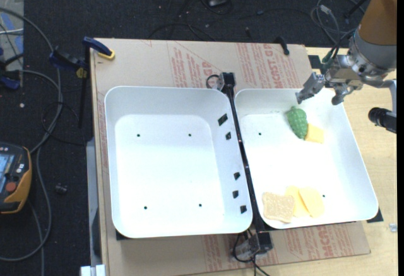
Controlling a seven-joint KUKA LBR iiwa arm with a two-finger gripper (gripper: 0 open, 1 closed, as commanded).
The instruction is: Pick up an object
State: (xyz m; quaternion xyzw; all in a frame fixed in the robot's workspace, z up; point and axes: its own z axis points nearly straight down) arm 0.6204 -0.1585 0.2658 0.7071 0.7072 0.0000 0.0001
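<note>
**Camera view: gripper above the right bin**

Gripper (322, 93) hangs over the right bin's (353, 161) far edge, fingers spread, nothing between them. Just below lies a green object (298, 121), apparently touching a yellow block (314, 135). Near the front rim sit a tan piece (278, 206) and yellow slices (308, 201).

We look down from one fixed camera set high above the worktop (189, 60), tilted so the far edge sits toward the top of the frame and the near edge toward the bottom. We stand far enough back to take in both white bins, the left bin (113, 104) and the right bin (353, 148), along with dark floor (158, 9) beyond. The arm (382, 22) enters from our right.
</note>
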